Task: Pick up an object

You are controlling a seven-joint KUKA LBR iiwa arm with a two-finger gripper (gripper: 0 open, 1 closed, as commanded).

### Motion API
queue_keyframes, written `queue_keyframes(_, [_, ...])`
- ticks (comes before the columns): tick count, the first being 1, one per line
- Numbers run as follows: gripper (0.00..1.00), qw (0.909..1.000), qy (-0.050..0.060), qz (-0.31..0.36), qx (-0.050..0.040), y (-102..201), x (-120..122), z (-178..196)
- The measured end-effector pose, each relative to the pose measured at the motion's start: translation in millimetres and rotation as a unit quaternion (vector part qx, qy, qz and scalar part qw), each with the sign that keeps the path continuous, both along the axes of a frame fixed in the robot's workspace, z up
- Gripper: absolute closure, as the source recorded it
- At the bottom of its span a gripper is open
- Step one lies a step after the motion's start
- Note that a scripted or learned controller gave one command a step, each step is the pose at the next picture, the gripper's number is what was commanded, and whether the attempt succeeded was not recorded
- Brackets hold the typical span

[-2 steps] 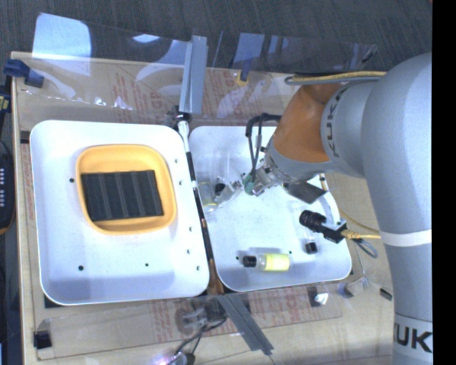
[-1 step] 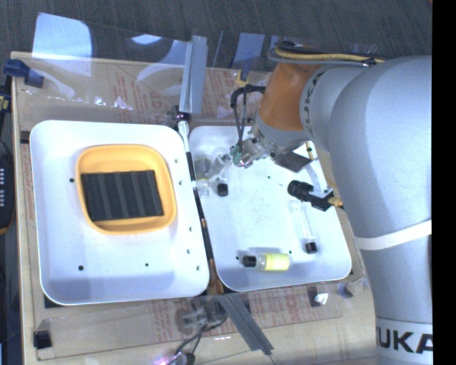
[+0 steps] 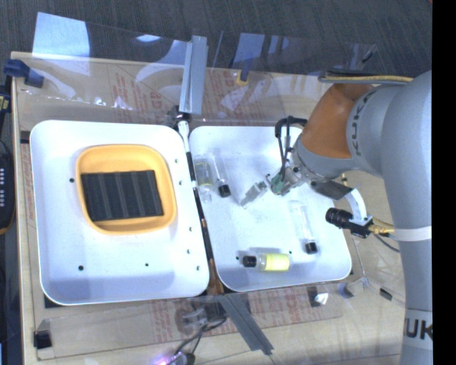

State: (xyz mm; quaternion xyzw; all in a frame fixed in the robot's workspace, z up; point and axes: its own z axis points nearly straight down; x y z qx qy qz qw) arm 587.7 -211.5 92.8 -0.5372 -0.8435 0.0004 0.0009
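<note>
Two white bins [image 3: 114,280], gripper [image 3: 267,188] low in the right one — grip unclear, yellow bottle [image 3: 272,261] near the front.

Grey arm [image 3: 399,135] with an orange band [image 3: 330,124], black cable and white "UK" lettering.

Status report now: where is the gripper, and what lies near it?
Gripper low in right bin, nothing seen held. Clear vial left of it, yellow bottle below. Nothing blocking.
</note>
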Motion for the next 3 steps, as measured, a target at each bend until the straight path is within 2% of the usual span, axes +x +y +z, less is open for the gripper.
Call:
queue_keyframes(1, [0.00,0.9993,0.001,0.039,0.0006,78,4,7])
queue_keyframes(2, [0.00,0.9994,-0.001,0.034,0.0000,1,34,-1])
queue_keyframes(3, [0.00,0.9989,-0.001,0.047,-0.0019,73,40,0])
